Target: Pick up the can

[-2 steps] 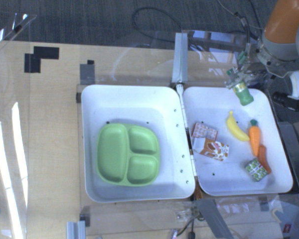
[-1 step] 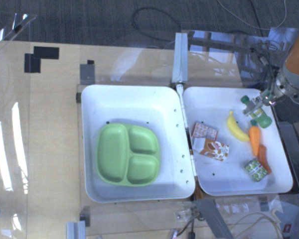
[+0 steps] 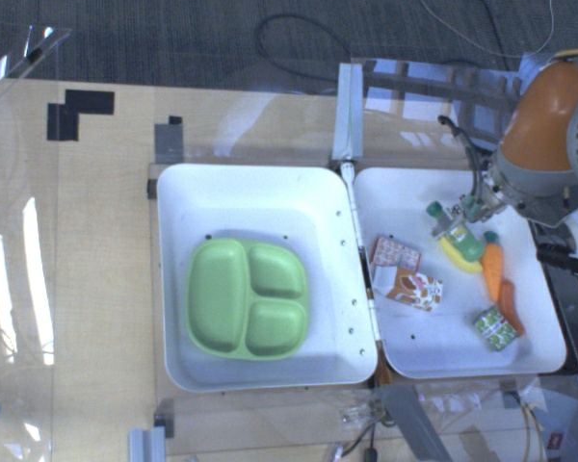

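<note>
The hand (image 3: 465, 218) hangs low in the right bin (image 3: 549, 354), near its far right part, below the grey arm (image 3: 525, 176) with its orange band. How far the hand is open cannot be told — green and grey parts blur together there, and nothing can be seen gripped in it.

Just under the hand lies a yellow and green toy (image 3: 465, 249), close enough that touching or not is unclear. Beside that, toward the bin's right wall, lies a carrot (image 3: 492, 272). The can (image 3: 495, 328) — small, green-patterned, lying on its side — sits nearer the camera than the hand, well apart from it, by the carrot's near end.

To the left of the hand and nearer the camera lie two small cartons (image 3: 406, 276), side by side. Far off to the left, the other bin (image 3: 173, 258) holds a green divided plate (image 3: 248, 297). Both bins rest on the pale wooden desk (image 3: 77, 258).
</note>
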Action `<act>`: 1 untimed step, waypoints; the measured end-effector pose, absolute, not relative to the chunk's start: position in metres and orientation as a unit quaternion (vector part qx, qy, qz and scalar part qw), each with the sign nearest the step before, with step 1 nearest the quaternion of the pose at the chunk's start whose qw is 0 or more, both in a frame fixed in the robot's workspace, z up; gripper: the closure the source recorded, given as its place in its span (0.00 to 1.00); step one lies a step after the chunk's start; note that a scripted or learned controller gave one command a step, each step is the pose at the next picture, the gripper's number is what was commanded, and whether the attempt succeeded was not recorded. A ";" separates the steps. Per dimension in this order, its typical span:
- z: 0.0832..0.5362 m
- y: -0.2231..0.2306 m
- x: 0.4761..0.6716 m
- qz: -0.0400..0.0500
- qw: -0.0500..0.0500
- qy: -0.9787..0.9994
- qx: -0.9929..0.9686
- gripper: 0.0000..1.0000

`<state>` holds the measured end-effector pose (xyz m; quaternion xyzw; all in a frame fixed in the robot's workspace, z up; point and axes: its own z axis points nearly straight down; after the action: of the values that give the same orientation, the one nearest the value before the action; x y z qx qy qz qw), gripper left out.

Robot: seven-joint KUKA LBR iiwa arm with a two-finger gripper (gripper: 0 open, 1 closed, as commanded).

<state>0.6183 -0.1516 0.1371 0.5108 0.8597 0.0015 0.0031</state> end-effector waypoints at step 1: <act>0.228 -0.136 0.671 0.002 0.005 0.792 0.610 1.00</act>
<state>0.6707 -0.1359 0.2276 0.6101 0.7923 0.0024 0.0050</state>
